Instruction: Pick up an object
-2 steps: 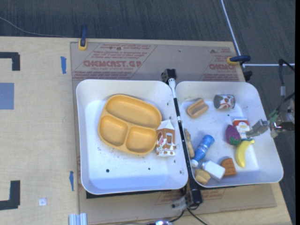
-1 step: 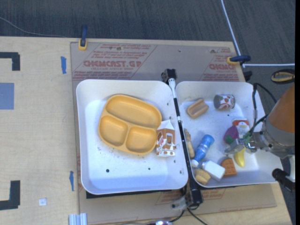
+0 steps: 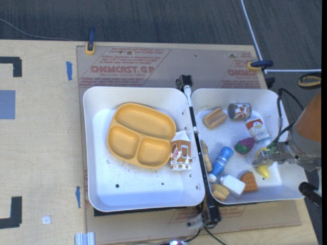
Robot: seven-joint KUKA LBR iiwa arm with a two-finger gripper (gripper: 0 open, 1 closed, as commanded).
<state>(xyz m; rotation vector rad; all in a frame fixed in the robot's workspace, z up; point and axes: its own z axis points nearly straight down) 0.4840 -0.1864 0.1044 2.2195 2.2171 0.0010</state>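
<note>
Over the right bin [image 3: 286, 190], low by a yellow toy [image 3: 262, 171]: gripper [image 3: 263, 157], cannot tell if pinching or loose.

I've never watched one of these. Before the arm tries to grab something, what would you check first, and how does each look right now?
1. Objects within reach in the right bin: ok.
2. Gripper is over that bin: ok, near its right side.
3. Jaws open or shut: cannot tell.
4. Anything already held: cannot tell.
5. Nearest target, the yellow item, free of neighbours: not ok, clutter close by.
6. Blue bottle lies unobstructed: ok.
</note>
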